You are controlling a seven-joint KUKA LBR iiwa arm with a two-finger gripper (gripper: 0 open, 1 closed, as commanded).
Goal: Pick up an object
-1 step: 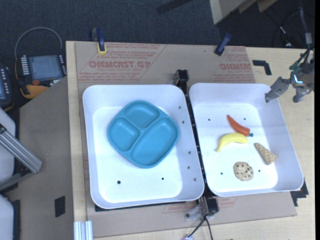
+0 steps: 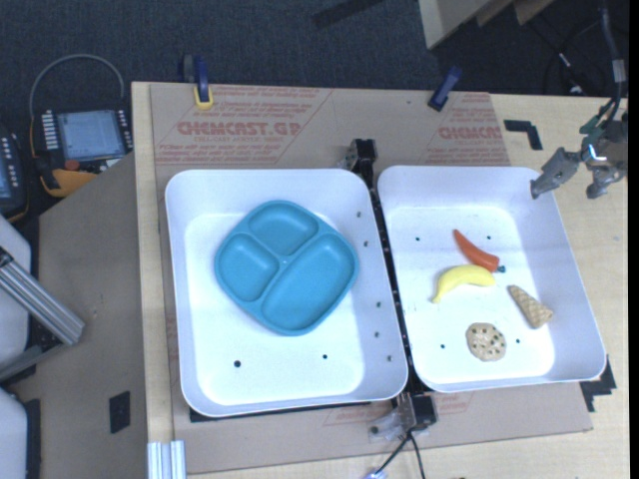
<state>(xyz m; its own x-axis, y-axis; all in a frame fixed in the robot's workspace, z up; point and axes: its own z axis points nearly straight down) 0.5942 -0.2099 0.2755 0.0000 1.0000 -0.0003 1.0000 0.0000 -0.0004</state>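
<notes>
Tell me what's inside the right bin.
The right bin holds four toy foods: an orange carrot, a yellow banana touching it below, a tan cone and a cookie. What lies beneath each piece is covered.

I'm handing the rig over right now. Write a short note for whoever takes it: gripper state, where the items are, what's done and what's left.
Gripper: at the right bin's upper right corner, fingers spread, holding nothing.
Items, all lying in the right bin: carrot, banana just below it, cone wedge to the right, cookie nearest the front.
Left bin: blue divided plate.
Done: nothing picked yet.
Left: choose one item, descend, grasp, lift.
</notes>
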